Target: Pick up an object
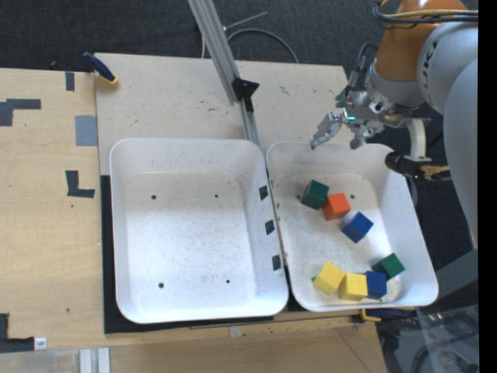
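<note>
Matt white plastic bins (124,162)

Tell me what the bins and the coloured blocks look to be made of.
Right bin and left bin: likely thin moulded plastic, white and faintly glossy, with rounded corners and rolled rims. Blocks, such as the orange block and yellow block: probably painted wood or plastic, matte solid colours with crisp edges; the view cannot settle which.

Bins: two shallow white bins, one at lower centre-left (132,169) and one at lower right (408,208) of the frame.

Blocks, all in the right-hand bin, seven counted:
- Green: two, one upper (314,195), one lower right (390,266).
- Blue: two, one mid (357,227), one at the bottom (377,284).
- Yellow: two, side by side at the bottom (329,277) (356,286).
- Orange: one (337,206).
</note>
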`<state>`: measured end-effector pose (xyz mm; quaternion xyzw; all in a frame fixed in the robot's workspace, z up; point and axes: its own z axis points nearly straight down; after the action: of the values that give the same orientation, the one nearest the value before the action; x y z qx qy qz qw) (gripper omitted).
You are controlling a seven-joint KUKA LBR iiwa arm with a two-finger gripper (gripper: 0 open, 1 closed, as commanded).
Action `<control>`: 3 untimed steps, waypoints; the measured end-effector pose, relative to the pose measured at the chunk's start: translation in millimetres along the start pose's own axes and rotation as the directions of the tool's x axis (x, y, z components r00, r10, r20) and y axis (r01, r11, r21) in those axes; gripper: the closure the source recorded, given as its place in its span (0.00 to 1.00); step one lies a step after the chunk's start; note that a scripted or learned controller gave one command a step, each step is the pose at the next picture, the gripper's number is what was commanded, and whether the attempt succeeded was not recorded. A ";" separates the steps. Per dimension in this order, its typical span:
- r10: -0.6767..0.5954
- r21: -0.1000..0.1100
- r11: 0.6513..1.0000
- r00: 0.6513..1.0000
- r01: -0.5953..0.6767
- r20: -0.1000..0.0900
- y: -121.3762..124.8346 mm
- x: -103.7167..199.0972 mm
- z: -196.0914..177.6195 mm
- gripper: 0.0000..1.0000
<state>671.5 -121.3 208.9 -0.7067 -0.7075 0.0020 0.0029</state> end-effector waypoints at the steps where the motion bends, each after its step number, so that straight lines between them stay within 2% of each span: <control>1: -0.001 -0.005 1.000 1.000 0.001 0.002 1.0 -0.2 -3.7 0.00; 2: 0.000 0.000 1.000 1.000 0.000 0.002 -9.4 -3.4 51.9 0.00; 3: -0.001 0.001 1.000 1.000 0.001 0.002 -5.5 -6.1 114.9 0.00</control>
<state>665.2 -127.3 94.1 -0.7065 -0.7077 0.0028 0.0026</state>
